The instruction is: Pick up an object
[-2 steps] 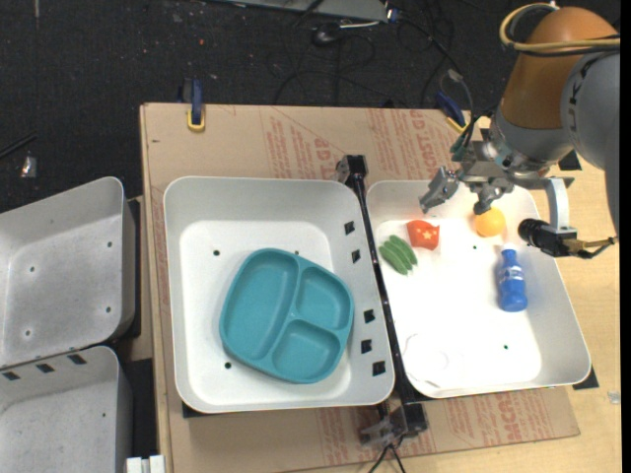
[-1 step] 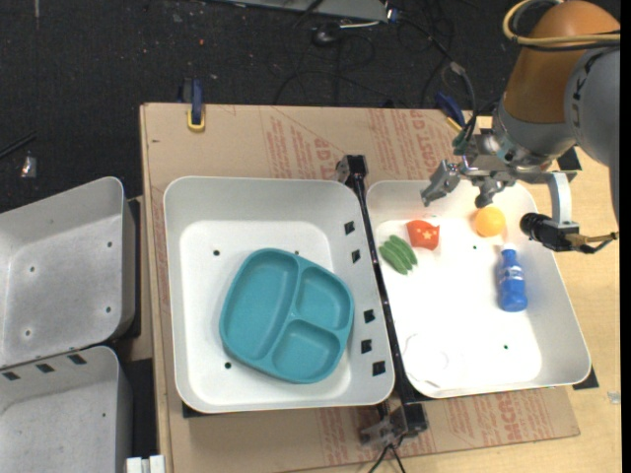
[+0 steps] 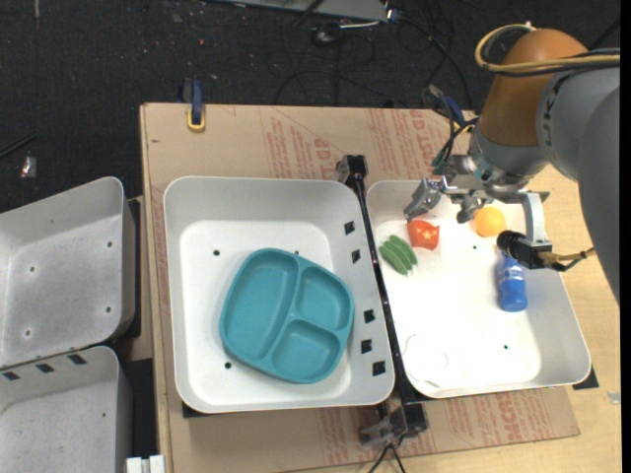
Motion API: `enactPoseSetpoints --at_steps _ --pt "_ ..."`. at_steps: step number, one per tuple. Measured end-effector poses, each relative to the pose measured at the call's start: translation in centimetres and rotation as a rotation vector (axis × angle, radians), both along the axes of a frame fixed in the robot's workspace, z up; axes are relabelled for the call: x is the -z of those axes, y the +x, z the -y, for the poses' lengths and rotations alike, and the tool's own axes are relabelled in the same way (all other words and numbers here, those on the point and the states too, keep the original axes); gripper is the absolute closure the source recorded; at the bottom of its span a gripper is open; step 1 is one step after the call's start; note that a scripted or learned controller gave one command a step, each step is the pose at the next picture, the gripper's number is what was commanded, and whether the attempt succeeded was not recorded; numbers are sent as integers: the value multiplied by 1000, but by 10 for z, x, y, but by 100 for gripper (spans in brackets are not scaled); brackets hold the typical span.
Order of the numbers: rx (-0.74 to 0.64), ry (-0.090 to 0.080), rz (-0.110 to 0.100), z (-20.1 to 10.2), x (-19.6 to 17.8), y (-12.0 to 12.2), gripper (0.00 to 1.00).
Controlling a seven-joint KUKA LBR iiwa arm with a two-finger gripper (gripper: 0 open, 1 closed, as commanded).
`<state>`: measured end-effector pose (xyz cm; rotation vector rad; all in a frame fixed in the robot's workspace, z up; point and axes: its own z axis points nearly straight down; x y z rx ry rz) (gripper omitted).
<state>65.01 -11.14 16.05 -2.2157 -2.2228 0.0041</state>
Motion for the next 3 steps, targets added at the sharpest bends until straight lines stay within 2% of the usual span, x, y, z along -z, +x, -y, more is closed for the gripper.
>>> enactPoseSetpoints --at_steps 1,2,3 --pt "4 -1 0 7 46 -1 0" --pt "4 -1 6 7 68 -1 0" --pt "3 -1 6 6 57 -1 100"
